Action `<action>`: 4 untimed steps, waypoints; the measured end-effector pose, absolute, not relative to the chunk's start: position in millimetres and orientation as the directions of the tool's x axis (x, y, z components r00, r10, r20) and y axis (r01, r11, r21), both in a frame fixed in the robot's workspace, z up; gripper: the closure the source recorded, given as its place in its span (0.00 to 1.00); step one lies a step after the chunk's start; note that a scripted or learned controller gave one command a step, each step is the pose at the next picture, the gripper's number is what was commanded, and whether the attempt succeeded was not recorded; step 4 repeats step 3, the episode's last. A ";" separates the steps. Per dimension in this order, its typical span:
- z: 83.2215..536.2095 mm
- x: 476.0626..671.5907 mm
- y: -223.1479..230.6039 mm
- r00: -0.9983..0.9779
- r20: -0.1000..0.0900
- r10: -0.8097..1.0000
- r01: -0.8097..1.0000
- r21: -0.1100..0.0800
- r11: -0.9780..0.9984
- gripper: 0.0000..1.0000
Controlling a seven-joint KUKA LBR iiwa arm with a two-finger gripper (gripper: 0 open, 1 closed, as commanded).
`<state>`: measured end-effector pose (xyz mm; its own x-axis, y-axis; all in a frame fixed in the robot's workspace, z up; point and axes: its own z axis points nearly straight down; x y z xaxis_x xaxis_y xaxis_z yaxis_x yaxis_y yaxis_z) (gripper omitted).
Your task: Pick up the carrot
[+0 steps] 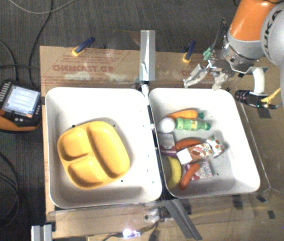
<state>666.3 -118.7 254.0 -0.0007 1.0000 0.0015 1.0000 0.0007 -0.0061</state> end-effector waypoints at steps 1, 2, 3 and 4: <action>112.3 668.1 -98.2 -0.119 0.001 0.993 0.993 -0.001 0.119 0.00; 90.3 652.5 -134.1 -0.192 -0.004 0.981 0.981 0.010 0.192 0.00; 100.5 653.5 -134.4 -0.192 -0.005 0.981 0.981 0.013 0.192 1.00; 100.5 653.5 -134.4 -0.192 -0.005 0.981 0.981 0.013 0.192 1.00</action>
